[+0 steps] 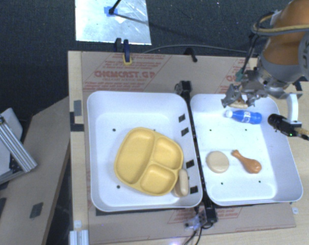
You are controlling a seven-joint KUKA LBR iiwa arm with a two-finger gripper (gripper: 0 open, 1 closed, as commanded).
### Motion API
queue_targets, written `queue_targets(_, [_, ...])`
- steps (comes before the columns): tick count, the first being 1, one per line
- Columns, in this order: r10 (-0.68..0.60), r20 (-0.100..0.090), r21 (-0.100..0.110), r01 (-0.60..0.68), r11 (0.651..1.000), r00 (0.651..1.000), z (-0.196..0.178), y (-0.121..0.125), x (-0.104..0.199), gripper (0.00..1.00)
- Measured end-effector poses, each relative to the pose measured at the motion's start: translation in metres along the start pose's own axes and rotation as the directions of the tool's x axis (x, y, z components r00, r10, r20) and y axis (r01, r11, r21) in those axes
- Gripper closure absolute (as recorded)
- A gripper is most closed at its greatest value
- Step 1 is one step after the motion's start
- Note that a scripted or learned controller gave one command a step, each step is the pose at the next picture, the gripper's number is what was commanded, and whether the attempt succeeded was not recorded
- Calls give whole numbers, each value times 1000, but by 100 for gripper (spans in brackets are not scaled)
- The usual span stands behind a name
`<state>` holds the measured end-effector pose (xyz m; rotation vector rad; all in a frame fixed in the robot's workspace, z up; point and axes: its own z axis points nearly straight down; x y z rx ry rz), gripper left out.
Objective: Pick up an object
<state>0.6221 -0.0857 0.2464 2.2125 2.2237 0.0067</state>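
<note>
Gripper (pixel 240 97) hangs over far edge of right bin (pixel 284 188); cannot tell fingers' state.

Nearest candidate: blue bottle (pixel 246 117), lying on its side just below gripper, near bin's back wall. Looks light, rigid plastic, smooth and round, so likely to roll or slip. Best hold across mid-body.

Long axis runs left-right, slightly tilted; pale cap end points left.

Drumstick (pixel 247 162) and round biscuit (pixel 217 162) lie nearer front.

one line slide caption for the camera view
Tool above the right bin's far edge, near a blue bottle.
</note>
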Motion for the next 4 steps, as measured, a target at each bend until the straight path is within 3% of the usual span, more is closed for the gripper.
queue_targets(1, [0, 0, 2, 0, 1000, 1000, -24, 1, 0, 100])
queue_targets(2, [-3, -1, 4, 3, 1000, 1000, -15, 0, 43, 100])
queue_targets(4, [-5, -2, 6, 5, 1000, 1000, -14, -6, 161, 100])
